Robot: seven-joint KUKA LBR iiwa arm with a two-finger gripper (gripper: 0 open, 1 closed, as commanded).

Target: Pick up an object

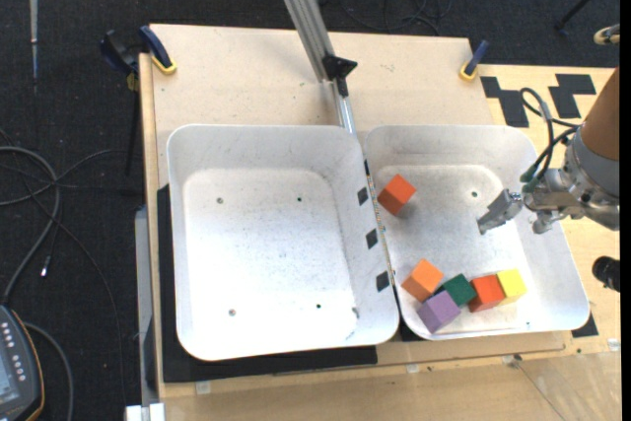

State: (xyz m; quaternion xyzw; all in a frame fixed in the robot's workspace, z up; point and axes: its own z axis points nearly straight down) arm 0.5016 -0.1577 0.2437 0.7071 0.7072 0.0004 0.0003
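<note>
Bench (256, 84) of pale wood carries two shallow white bins side by side, seen from above at a slant. The left bin (197, 212) shows a speckled white floor. The right bin (463, 163) holds six small blocks. An orange block (396, 194) sits alone near the bin's upper left, close to the shared wall between the bins. Well apart from it, five blocks cluster along the lower edge: a second orange block (423, 279), a green block (458, 290) just beside it, a purple block (440, 311) touching below them, a red-orange block (487, 291) and a yellow block (512, 285) at the row's right end.

The grey arm (601, 128) reaches in from the right, and its gripper (518, 212) hangs over the right side of the right bin, above the cluster and to the right of the lone orange block. Its two fingers stand spread apart, one finger (496, 212) pointing left and down, with nothing between them.

A metal pole (306, 5) slants across the bench top toward the bins, and blue-and-yellow clamps (158, 49) grip the bench's upper corners. Cables trail over the dark floor (69, 163) around the bench.
</note>
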